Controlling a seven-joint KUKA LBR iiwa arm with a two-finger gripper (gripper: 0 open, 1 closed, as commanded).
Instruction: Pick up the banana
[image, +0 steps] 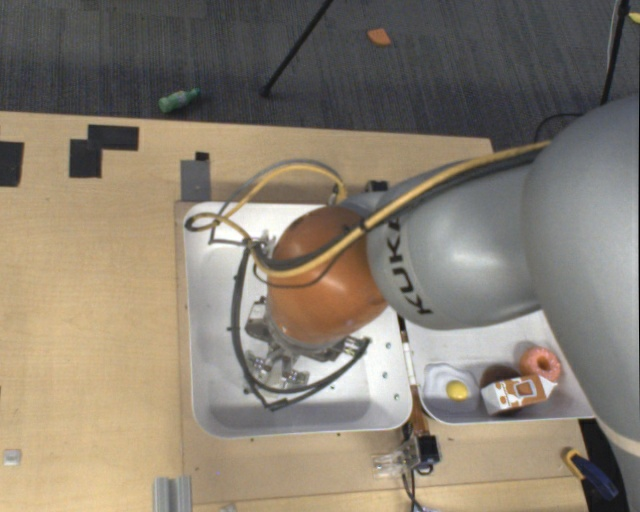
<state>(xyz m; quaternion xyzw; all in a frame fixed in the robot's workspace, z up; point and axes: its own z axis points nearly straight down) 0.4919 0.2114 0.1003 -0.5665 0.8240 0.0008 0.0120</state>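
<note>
White bins (200, 330): two. Right bin: one doughnut (541, 362), one carton (515, 393). End effector (275, 370) grip state unclear.

Light wooden bench (90, 330), two shallow white bins side by side, left bin (205, 400), right bin (500, 418)

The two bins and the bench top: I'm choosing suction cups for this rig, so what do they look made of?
The left bin and right bin look like smooth white moulded plastic or painted metal, given their rounded corners and soft sheen; which one is unclear. The bench looks like light, matte plywood or fibreboard, with faint grain.
</note>
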